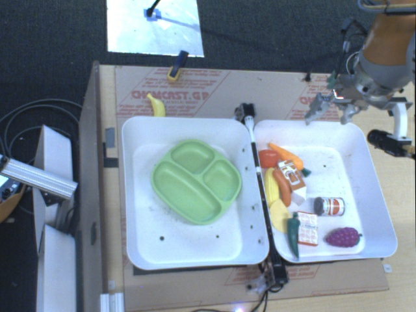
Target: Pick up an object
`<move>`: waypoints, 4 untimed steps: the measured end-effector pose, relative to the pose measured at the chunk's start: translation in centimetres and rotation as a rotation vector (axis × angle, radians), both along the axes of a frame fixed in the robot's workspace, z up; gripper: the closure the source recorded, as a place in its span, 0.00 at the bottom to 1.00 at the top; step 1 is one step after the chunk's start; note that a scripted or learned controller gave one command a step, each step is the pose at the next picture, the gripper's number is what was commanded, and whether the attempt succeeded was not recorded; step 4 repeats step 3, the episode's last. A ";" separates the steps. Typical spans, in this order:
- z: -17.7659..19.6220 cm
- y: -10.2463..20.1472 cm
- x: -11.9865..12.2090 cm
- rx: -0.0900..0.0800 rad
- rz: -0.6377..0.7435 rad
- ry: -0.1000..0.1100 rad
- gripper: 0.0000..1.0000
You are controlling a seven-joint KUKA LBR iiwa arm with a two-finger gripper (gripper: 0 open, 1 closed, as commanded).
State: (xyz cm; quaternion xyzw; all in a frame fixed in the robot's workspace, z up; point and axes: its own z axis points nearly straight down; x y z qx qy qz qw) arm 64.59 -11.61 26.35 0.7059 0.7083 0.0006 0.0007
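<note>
With the gripper (332, 112) spread wide and empty above the far rim of the right bin (374, 168), risks clamping two pieces at once in the crowded toy pile (286, 174) by the divider, or nudging the lone can (329, 206) into rolling.

Cardboard-covered bench (195, 86), two white bins (146, 239) side by side, a banana (155, 105) behind them
</note>
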 end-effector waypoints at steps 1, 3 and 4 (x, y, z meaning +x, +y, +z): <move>-10.8 1.8 -2.2 0.002 -0.002 0.011 0.00; -16.9 0.8 -2.5 0.000 -0.002 0.000 1.00; -16.9 0.8 -2.5 0.000 -0.002 0.000 1.00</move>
